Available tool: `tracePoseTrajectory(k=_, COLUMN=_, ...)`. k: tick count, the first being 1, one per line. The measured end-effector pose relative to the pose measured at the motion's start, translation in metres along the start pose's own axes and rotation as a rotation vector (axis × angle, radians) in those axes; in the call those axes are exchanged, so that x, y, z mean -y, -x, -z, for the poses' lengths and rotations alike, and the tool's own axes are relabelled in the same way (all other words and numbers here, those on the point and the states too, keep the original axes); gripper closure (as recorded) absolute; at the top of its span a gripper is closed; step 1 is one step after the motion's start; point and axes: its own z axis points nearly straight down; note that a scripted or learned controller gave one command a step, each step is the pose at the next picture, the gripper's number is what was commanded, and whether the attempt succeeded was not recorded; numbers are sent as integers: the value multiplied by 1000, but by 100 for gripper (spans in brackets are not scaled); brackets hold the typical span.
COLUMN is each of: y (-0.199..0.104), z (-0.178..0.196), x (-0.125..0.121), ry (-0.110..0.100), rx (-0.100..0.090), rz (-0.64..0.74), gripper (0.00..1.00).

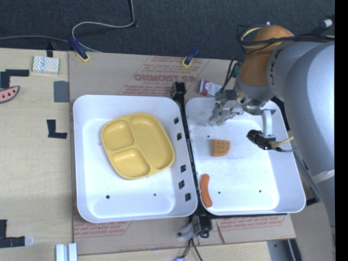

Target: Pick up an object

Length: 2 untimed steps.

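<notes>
The orange sausage (205, 190) lies at the near left edge of the right bin (272, 200), the waffle piece (220, 147) further in. My gripper (219, 116) hangs above the bin's far left corner, beyond the waffle, fingers slightly spread around nothing. The yellow divided plate (137, 144) sits in the left bin (89, 162).

Arm (310, 86) cut off at right edge; small packet (207, 87) behind right bin (283, 200) partly hidden, label unreadable.

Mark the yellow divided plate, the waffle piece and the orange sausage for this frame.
Yellow three-compartment plastic plate (157, 145): camera view, on its large right compartment.
Tan square waffle piece (220, 147): camera view, on its gridded middle.
Orange sausage-shaped toy (205, 190): camera view, at mid-length.
</notes>
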Motion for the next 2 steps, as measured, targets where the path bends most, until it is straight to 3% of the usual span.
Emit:
tracePoseTrajectory(k=1, y=0, z=0, x=0, ry=0, rx=0, rz=0, gripper=0)
tracePoseTrajectory(k=2, y=-8, z=-28, x=28, ry=1, rx=1, rz=-6, gripper=0)
